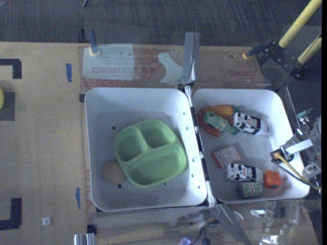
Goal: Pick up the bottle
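jaws stand at the right edge of the camera view, about over the right rim of the right bin [284, 106]. whether they are spread or pressed together i cannot tell, as that corner is too cluttered to read. the bottle [220, 122] is plainly not in them. i take it to be the green piece lying on its side at a slant in the back left part of that bin, near the wall shared with the left bin [97, 137]. it touches an orange carrot-like piece [220, 110] behind it and a red piece [208, 129] at its near side, and its right end is just beside a cow-patterned carton [247, 122].

between bottle and jaws lie a pink box [226, 155], a second carton [240, 172], a green can [249, 189] and a small orange vegetable [272, 179]. the left bin holds a green divided plate [150, 152] and a tan ball [113, 172], neither of which matters here.

as i judge it, the task is at its very start, with the bottle not yet touched or lifted. the whole pick is left: crossing the bin, coming down over the bottle among its crowding neighbours, closing on it and raising it.
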Robot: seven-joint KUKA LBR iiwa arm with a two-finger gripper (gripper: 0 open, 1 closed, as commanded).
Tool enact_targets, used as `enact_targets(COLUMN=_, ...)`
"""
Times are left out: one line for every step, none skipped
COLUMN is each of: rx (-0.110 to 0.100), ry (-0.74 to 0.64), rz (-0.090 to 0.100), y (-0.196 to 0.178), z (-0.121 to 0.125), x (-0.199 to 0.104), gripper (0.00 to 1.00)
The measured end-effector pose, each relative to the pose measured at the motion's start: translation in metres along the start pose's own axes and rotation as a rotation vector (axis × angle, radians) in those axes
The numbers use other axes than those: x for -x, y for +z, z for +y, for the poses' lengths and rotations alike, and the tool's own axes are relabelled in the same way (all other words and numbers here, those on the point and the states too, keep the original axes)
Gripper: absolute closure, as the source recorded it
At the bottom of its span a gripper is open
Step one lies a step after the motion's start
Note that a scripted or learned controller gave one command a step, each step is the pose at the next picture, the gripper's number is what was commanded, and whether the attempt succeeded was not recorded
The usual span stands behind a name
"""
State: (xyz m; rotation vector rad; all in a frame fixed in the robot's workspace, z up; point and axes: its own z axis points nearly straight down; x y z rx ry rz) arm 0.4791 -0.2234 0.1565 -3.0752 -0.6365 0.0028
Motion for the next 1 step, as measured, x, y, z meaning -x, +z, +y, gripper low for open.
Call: enact_targets(rx=-0.017, ry=0.008, rz=0.015, y=0.0701, z=-0.0083, x=-0.0113, gripper=0.00)
